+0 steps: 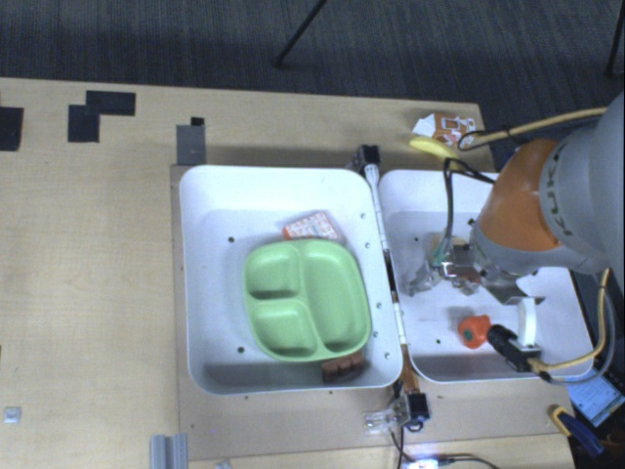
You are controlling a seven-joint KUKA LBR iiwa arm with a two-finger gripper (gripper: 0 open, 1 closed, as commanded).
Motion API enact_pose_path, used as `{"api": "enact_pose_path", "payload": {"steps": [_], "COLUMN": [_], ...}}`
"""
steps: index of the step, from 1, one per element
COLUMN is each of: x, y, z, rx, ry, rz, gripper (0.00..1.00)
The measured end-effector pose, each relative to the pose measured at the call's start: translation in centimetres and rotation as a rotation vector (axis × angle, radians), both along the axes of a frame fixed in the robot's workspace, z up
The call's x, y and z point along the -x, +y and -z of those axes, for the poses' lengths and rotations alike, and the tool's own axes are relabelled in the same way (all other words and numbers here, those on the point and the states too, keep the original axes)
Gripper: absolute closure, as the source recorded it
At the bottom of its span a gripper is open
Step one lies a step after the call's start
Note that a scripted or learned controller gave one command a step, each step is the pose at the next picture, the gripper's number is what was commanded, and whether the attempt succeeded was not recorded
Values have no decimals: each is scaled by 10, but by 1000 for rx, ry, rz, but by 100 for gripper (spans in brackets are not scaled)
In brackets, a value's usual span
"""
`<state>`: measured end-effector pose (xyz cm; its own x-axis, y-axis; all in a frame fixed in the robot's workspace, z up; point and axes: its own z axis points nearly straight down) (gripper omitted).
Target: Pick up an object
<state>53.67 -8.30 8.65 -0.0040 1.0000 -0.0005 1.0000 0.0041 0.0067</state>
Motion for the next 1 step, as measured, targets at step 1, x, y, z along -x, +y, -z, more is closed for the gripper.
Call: {"api": "enact_pose_path", "payload": {"steps": [1], "x": [-2], "y": [0], "z": [-11], "rx": [0], "ry": [-5], "rz": [-2], "gripper": [100]}}
